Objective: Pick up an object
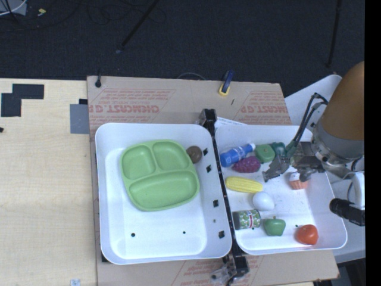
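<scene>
Hovering low over the right bin (339, 234), the gripper (284, 167) hangs above the bin's upper middle, and whether its claw is wide or narrow cannot be told from this view. No object is seen between its fingers, so the pick appears not yet made; closing on a target and lifting remain.

The likeliest targets lie just beside the gripper: a purple grape bunch (246, 164) to its left, a green block (265, 154) above that, and a small orange-and-white piece (298, 183) to its right. Which is meant cannot be judged. The grape bunch lies with its long axis roughly left to right. Below it, a yellow corn cob (244, 185) also lies left to right, tilted slightly down toward the right. A blue bottle (236, 155) lies on its side at the bin's upper left, its white cap end pointing up and right.

Farther out, a white egg (262, 202) sits near the centre, with a small tin can (246, 220) on its side, a green pepper (274, 226) and a red tomato (307, 234) along the lower edge.

The left bin (119, 237) holds a green divided plate (159, 174) and a brown ball (194, 154) touching its upper right corner.
</scene>
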`<state>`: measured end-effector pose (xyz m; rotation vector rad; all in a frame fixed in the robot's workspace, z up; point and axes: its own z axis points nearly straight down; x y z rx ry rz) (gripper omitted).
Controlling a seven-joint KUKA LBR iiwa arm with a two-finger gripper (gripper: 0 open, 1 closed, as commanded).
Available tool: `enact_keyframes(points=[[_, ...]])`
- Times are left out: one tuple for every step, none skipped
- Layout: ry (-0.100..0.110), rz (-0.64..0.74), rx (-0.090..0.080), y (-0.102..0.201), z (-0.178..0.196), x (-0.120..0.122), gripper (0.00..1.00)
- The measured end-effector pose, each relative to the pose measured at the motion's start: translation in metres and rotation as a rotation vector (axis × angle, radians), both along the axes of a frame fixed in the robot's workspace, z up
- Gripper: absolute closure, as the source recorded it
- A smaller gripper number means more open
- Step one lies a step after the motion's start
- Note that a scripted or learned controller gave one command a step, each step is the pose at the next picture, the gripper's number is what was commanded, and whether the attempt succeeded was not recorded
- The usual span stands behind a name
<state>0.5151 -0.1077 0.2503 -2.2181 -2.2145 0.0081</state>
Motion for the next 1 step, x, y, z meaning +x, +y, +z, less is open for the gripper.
enact_keyframes(points=[[-0.007, 0.001, -0.001, -0.0002, 0.0032, 0.0016, 0.00]])
